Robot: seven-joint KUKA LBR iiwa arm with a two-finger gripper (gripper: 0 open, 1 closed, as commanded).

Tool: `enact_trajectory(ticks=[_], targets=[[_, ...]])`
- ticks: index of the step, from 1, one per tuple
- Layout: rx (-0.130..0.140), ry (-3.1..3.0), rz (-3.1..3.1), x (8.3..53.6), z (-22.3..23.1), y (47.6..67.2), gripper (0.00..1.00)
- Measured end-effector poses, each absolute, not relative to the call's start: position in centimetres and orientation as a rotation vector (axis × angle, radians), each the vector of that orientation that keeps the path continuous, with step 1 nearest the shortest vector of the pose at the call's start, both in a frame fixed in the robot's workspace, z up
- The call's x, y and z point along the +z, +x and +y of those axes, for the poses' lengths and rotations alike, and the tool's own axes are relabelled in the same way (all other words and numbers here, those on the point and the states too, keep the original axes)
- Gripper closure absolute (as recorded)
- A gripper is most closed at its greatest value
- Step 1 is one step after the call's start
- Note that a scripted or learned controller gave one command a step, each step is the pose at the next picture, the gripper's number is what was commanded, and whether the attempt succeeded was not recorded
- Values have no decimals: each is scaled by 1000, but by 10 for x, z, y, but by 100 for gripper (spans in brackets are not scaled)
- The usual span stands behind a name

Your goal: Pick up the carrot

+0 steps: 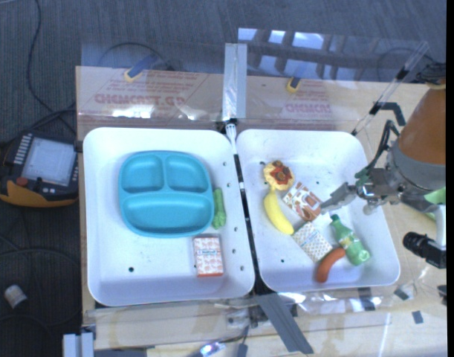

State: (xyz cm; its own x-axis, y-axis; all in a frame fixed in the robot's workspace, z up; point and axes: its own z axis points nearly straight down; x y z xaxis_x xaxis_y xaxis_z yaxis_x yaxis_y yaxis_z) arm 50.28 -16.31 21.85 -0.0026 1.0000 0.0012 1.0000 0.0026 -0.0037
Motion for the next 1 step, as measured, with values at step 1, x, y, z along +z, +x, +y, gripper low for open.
enact_trajectory(ticks=[1], targets=[[-6,-2050,-2394,102,-114,488,0]])
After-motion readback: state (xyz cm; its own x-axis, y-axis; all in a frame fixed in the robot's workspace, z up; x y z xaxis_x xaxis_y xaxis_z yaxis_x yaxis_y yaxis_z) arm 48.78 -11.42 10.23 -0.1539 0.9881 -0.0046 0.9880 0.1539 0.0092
